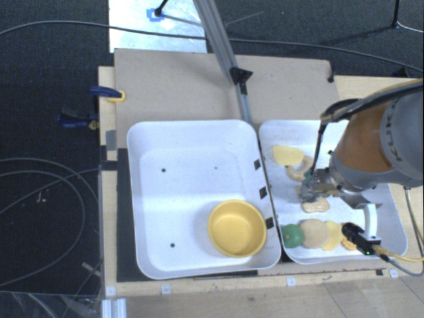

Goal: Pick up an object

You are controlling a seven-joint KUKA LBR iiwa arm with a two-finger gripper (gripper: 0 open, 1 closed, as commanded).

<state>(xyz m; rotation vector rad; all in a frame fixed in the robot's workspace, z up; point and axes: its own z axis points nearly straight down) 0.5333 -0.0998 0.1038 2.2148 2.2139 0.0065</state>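
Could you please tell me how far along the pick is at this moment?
Done: the arm has reached into the right bin, pincer low among the pale pieces. In hand: nothing visibly gripped. Left: securing and lifting one. The yellow bowl sits in the left bin.

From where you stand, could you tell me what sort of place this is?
Probably a robot test bench: two white bins of small objects, a yellow bowl, loose cables on the floor.

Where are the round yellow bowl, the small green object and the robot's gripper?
Round yellow bowl (237,227): camera view, on its inner floor.
Small green object (291,233): camera view, on its top.
Gripper (309,192): camera view, at its tip.
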